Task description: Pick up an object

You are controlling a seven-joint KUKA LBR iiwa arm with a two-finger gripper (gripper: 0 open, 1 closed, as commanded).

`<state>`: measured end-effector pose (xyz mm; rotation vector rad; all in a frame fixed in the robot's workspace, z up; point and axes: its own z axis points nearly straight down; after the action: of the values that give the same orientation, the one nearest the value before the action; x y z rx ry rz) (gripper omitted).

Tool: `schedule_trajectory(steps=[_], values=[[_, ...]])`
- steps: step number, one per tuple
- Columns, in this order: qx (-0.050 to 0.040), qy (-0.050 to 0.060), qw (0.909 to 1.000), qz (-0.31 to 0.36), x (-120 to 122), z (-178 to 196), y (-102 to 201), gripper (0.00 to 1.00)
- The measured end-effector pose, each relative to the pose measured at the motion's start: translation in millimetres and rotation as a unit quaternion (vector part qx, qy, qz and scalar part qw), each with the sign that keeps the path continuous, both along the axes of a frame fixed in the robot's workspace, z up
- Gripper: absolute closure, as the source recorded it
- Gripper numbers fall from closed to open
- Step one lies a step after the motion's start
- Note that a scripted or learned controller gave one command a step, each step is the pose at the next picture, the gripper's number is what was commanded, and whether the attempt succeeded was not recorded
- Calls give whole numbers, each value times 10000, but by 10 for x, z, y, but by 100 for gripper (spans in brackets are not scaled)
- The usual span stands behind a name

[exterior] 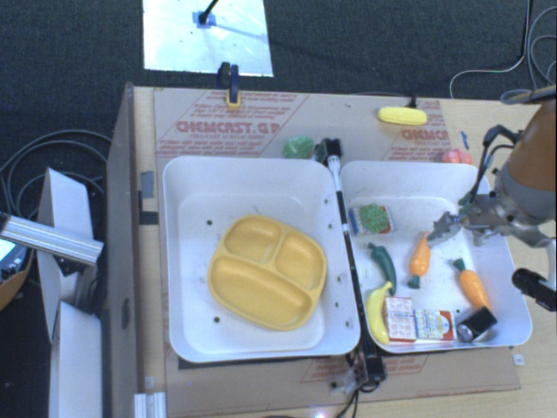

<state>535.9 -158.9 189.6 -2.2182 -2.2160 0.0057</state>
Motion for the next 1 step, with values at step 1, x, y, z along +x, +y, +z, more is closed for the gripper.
schedule_trajectory(steps=[1], values=[[-2, -32, 10000, 32, 126, -1104, 350, 0]])
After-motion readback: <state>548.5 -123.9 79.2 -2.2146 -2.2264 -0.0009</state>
